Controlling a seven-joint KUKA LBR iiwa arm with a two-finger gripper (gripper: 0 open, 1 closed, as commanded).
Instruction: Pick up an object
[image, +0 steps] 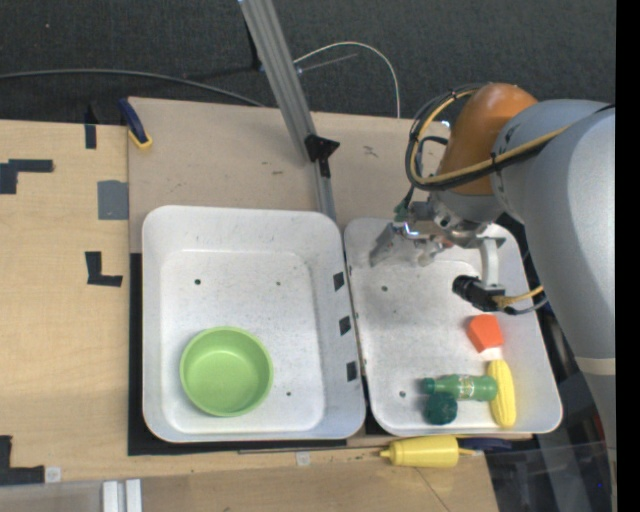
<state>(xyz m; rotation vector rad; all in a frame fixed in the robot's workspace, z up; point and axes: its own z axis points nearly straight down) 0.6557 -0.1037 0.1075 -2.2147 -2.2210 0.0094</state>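
Jaws (400, 243) of the arm hang over the far left corner of the right bin (400, 330), pointing down at its white floor; whether they are spread or pressed together cannot be told from this slanted view, and nothing shows between them. Behind them, the grey arm (570, 200) with its orange band (485, 125) reaches in from the right, looped with yellow and black cables.

All the loose things in the right bin lie at its near right end, well apart from the jaws. An orange block (484, 331) sits by the right wall. Nearer the front, a yellow banana-like toy (502, 390) lies along the wall, and a green bottle (458, 387) lies on its side just beside it, touching or almost touching. A dark green piece (438, 408) rests against the bottle's near side.

In the left bin (240, 250), a lime green bowl (226, 371) stands upright in the near left part.

Outside the bins, on the tabletop (60, 320) at the front edge of the right bin, lies a yellow squeeze bottle (425, 452) on its side.
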